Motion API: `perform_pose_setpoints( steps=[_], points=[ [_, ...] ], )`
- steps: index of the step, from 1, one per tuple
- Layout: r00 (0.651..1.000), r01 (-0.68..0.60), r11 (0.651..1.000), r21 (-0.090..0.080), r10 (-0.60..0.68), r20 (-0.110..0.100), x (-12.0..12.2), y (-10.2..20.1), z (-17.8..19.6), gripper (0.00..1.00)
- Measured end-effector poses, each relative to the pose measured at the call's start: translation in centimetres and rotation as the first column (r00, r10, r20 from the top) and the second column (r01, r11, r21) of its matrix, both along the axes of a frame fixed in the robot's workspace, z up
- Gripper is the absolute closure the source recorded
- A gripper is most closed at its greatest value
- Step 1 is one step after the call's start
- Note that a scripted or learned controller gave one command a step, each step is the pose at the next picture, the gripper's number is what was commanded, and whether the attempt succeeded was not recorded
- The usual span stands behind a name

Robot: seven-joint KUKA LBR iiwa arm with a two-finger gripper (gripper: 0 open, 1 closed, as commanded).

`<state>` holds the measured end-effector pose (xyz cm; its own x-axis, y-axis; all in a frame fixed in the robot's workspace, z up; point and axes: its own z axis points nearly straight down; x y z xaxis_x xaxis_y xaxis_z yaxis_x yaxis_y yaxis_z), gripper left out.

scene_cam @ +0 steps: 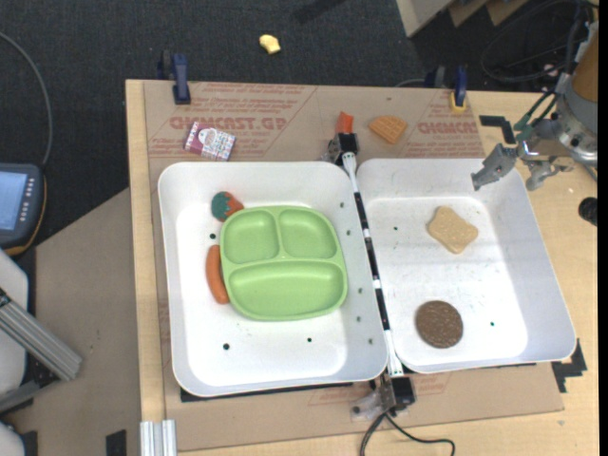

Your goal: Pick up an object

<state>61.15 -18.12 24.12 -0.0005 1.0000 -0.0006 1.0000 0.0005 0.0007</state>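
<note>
- Over the right bin's (532,255) two o'clock corner we see the gripper (518,162), its two fingers spread apart with nothing between them.
- Pickable things in that bin: a tan bread slice (452,229) toward twelve o'clock of the bin's middle, and a round brown cookie (440,323) toward six o'clock. They lie well apart, each on bare white floor.
- We judge the bread slice the easier target, being nearer the gripper at about its eight o'clock; we would centre the open fingers over it, descend straight, and close across its narrower span.
- Both items look flat, so we expect the fingers must reach nearly to the bin floor to catch an edge.
- At nine o'clock, the left bin (190,340) holds a green divided tray (283,262), with an orange carrot-like piece (216,274) touching its nine o'clock side and a small green-and-orange item (226,204) at its eleven o'clock corner.
- Both bins rest on a cardboard sheet (285,112) bearing a small printed packet (210,140) and a tan cracker (388,128); dark carpet lies beyond.
</note>
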Motion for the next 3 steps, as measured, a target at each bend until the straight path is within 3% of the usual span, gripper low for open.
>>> perform_pose_setpoints(
  steps=[1, 2, 3],
  points=[
    [1.0, -0.002, 1.0, 0.003, 0.002, -0.009, 0.6, 0.9, -8.8, 0.0],
    [1.0, -0.003, 1.0, 0.003, 0.003, -0.006, 0.9, 5.0, -12.4, 0.0],
    [1.0, 0.001, 1.0, 0.002, -0.001, 0.002, 0.2, 2.8, -15.6, 0.0]
  ],
)
